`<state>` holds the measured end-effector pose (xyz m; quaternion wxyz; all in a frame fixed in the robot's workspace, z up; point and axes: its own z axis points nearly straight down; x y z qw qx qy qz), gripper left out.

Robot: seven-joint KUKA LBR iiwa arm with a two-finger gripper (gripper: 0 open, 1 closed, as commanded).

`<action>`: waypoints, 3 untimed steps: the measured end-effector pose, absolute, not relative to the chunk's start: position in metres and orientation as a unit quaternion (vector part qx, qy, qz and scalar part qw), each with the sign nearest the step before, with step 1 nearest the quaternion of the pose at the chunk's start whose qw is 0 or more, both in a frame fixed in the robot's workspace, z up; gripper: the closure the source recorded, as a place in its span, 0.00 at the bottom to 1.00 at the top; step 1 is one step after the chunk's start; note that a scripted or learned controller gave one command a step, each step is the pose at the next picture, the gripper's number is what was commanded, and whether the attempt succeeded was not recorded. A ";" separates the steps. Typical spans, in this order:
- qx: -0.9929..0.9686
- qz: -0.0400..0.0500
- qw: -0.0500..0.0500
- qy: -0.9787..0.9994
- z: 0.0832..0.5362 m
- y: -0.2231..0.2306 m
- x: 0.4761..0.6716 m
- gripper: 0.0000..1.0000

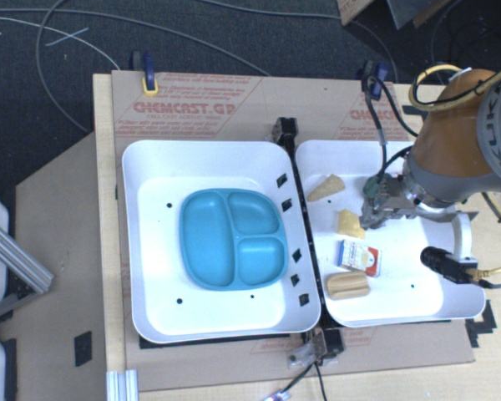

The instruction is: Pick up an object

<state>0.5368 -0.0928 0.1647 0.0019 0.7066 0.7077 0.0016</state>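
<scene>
My gripper [374,210] hangs low in the right bin [417,303], just right of a yellow wedge-shaped block [350,223]; I cannot tell how my jaws stand. Up-left of the wedge lies a tan wedge [326,188], long axis slanting up-right. Below it sits a small white, blue and red box [358,257], then a smooth tan roll [348,285] lying crosswise. The left bin [150,224] holds a glossy blue divided plate [233,238].

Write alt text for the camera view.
The arm's hand hovers low in the right bin beside four small food items. The left bin holds a blue divided plate.
</scene>
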 end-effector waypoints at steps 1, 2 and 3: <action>0.706 0.002 0.002 0.708 0.210 -0.087 0.537 1.00; 0.707 0.002 0.002 0.708 0.245 -0.087 0.538 1.00; 0.705 0.001 0.001 0.709 0.252 -0.039 0.563 1.00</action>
